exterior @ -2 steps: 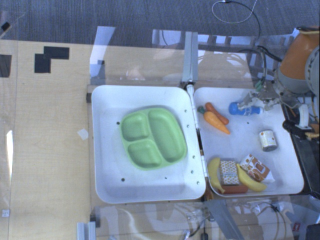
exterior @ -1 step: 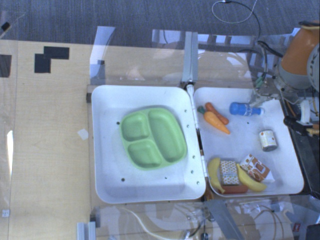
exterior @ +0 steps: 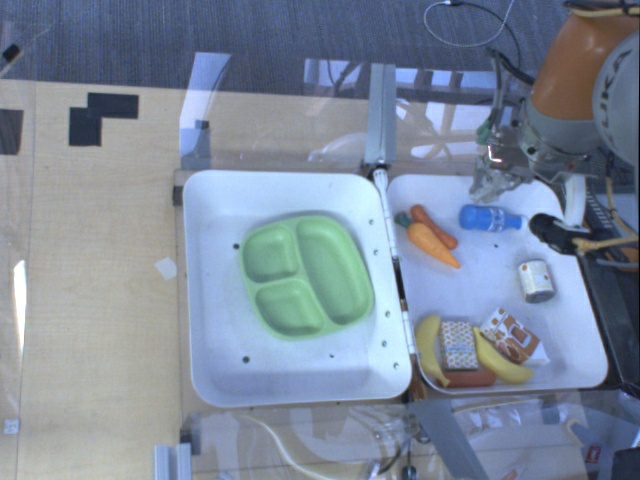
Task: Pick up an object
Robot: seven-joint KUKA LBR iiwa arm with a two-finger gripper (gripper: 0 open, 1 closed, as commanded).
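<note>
We see the gripper (exterior: 492, 181) at the back of the right bin (exterior: 570, 318), hanging just above a blue bottle (exterior: 490, 218). We cannot tell how its fingers are set, because they are small and blurry. The blue bottle lies on its side on the bin floor. Two carrots (exterior: 434, 236) lie just to the left of the bottle, near the wall between the bins. A small can (exterior: 536, 280) sits near the right side. At the front of this bin we see two bananas (exterior: 505, 363), a little box (exterior: 459, 345) and a snack packet (exterior: 512, 335) close together. The left bin (exterior: 215, 368) holds a green tray (exterior: 304, 276) with three parts.
</note>
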